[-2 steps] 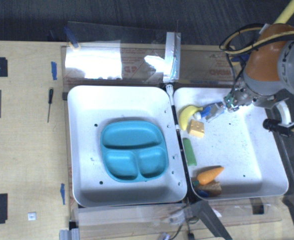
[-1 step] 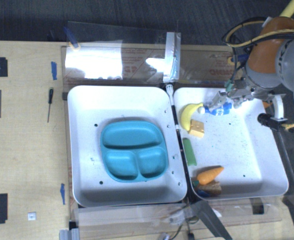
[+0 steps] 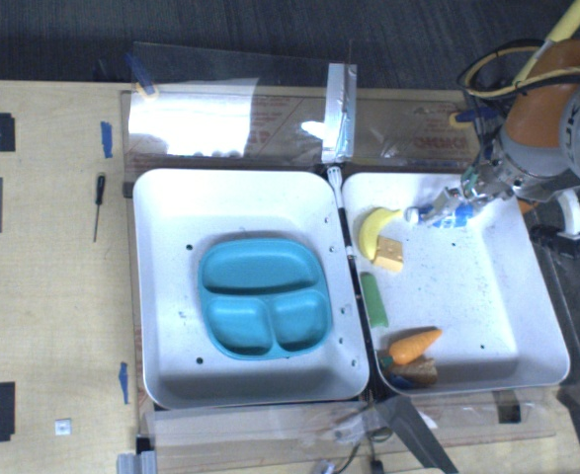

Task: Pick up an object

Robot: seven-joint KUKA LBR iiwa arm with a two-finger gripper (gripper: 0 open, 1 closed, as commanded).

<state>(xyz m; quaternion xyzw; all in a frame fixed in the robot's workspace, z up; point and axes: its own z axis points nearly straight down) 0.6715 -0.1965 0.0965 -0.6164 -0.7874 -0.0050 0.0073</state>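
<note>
Two white bins sit side by side on the bench. The left bin (image 3: 161, 265) holds a blue three-compartment tray (image 3: 264, 297) at its centre. The right bin (image 3: 507, 314) holds a yellow banana (image 3: 372, 227) and a tan block (image 3: 390, 255) near its far-left corner, a green stick (image 3: 373, 299) along its left wall, and an orange carrot (image 3: 413, 345) at its near-left corner. No legible writing appears on any item. The arm (image 3: 546, 117), orange-banded, leans in over the right bin's far edge; its gripper (image 3: 446, 210) hangs low just right of the banana, whether spread or closed cannot be judged.
</note>
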